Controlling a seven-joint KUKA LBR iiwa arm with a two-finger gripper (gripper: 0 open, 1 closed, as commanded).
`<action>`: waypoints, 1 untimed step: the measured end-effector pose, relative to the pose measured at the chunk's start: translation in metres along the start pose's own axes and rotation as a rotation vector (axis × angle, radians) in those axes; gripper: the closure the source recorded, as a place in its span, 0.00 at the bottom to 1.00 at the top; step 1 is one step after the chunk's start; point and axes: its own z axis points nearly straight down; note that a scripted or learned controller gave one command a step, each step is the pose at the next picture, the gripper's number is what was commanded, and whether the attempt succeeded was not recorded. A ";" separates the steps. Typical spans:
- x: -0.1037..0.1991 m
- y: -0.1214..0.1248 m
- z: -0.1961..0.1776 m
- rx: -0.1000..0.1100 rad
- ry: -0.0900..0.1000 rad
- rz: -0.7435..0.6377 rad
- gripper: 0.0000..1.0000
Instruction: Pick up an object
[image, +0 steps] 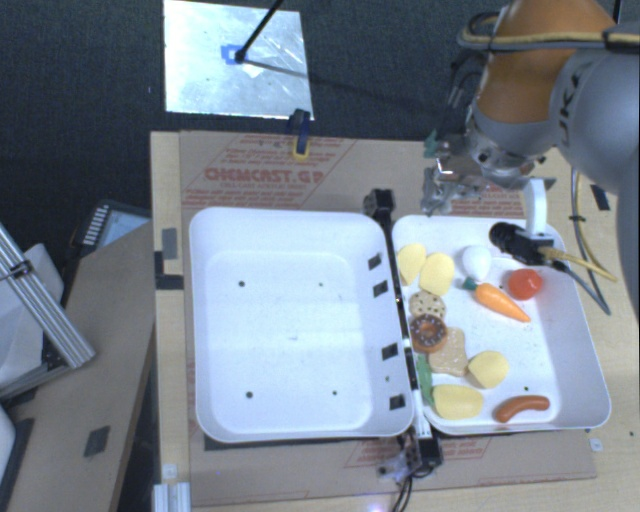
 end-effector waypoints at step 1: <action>0.067 -0.023 -0.013 0.002 0.002 -0.002 1.00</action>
